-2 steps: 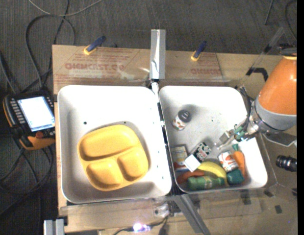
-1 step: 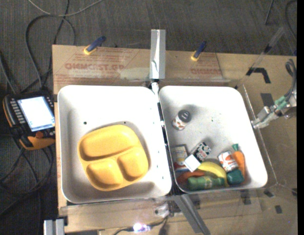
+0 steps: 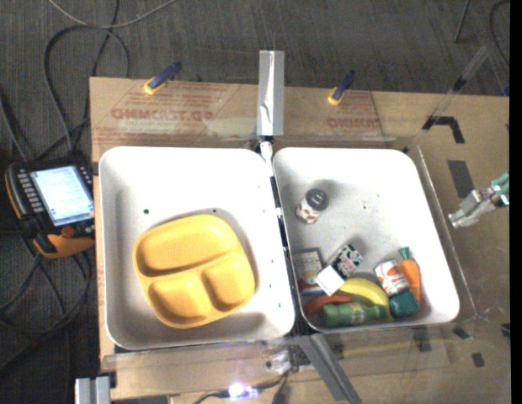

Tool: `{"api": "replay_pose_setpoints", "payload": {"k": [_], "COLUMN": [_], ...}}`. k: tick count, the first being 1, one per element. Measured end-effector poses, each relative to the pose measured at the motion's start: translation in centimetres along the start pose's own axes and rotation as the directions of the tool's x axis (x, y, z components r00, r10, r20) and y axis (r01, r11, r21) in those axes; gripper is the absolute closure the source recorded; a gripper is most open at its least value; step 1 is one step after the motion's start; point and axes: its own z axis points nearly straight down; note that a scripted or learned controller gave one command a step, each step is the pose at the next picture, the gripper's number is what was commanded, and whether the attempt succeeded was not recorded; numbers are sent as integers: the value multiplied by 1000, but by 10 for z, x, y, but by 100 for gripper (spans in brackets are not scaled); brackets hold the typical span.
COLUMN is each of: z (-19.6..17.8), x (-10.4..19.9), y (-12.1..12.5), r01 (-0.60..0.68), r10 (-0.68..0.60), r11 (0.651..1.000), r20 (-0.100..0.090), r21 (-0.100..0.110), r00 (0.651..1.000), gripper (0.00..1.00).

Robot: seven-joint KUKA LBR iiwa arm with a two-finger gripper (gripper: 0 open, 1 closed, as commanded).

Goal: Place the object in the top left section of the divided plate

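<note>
Here, the yellow plate [image 3: 195, 269] lies flat in the left bin [image 3: 118, 183], towards its near side and turned a little askew. It has one long section across its far side and two smaller ones side by side along its near side. All three are bare, and nothing else lies around the plate. Everything loose is in the right bin [image 3: 387, 171]. A small round jar [image 3: 312, 204] stands alone near the far left of that bin, well apart from the rest. The others crowd the near edge: a banana [image 3: 364, 290] resting against a green bottle [image 3: 354, 314], a white block [image 3: 329, 281] just beside a black-and-white box [image 3: 348, 259], a flat carton [image 3: 307, 264] by the bin's left wall, and a red-and-white can [image 3: 389, 277] touching a carrot [image 3: 410, 278] at the right. Which of these the task means cannot be told. The two bins' touching walls stand between that pile and the plate. A metal post [image 3: 270, 91] rises behind the join, with two blue-and-yellow clamps [image 3: 162, 76] on the cardboard at the back. A lit tablet [image 3: 57, 190] sits off the bench to the left, among cables [image 3: 67, 23] on the floor.
</note>
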Motion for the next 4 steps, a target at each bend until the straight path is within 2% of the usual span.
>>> {"api": "replay_pose_setpoints", "payload": {"k": [1,2,3,4], "z": [29,4,74,0], "x": [105,103,159,76], "y": [22,34,33,58], "r01": [6,-37,77,-39], "r10": [-6,37,-77,39], "r11": [1000,999,997,999], "r20": [-4,-2,-5,1], "r21": [0,-1,1,-2], "r00": [1000,999,997,999], "gripper": [100,100,100,100]}}
